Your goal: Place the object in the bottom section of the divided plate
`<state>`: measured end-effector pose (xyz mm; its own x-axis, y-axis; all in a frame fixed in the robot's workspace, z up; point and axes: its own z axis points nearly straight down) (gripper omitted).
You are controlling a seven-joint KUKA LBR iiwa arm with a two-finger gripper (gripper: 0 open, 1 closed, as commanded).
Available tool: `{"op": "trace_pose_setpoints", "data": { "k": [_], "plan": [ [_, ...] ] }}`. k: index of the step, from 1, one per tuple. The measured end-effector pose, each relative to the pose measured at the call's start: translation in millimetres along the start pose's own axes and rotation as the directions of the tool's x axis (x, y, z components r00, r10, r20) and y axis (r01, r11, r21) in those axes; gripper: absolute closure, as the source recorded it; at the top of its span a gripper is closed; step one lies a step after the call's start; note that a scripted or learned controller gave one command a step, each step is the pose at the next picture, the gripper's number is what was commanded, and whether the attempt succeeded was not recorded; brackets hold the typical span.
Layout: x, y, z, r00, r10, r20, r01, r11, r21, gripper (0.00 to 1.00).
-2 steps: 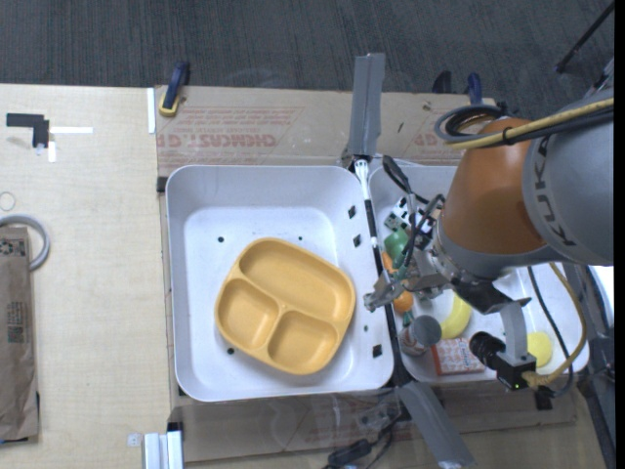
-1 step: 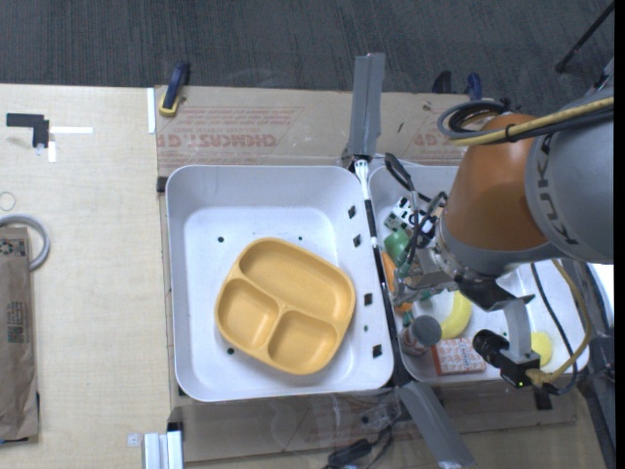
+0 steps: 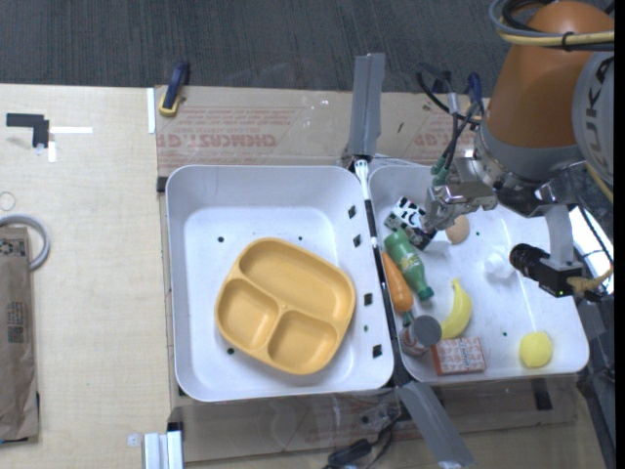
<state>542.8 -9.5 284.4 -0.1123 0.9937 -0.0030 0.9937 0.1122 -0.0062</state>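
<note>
A yellow divided plate (image 3: pixel 283 306) with three sections lies empty in the left bin (image 3: pixel 200 252). My gripper (image 3: pixel 439 215) hangs over the back left part of the right bin (image 3: pixel 503 306). Just below it to the right lies a small beige egg-shaped object (image 3: pixel 457 230), and to its left a black-and-white toy (image 3: pixel 409 213). I see nothing between the fingers.
The right bin also holds a green bottle (image 3: pixel 407 265), an orange carrot (image 3: pixel 396 283), a banana (image 3: pixel 457 309), a yellow ball (image 3: pixel 535 349), a red-and-white box (image 3: pixel 459 357) and a small grey can (image 3: pixel 423 331). A metal divider (image 3: pixel 368 106) stands between the bins at the back.
</note>
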Motion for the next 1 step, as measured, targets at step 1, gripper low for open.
{"op": "trace_pose_setpoints", "data": {
  "k": [1],
  "plan": [
    [-46.7,4.7,96.3,0.972,-0.233,-0.002,0.233,0.972,0.000,1.00]
  ]
}}
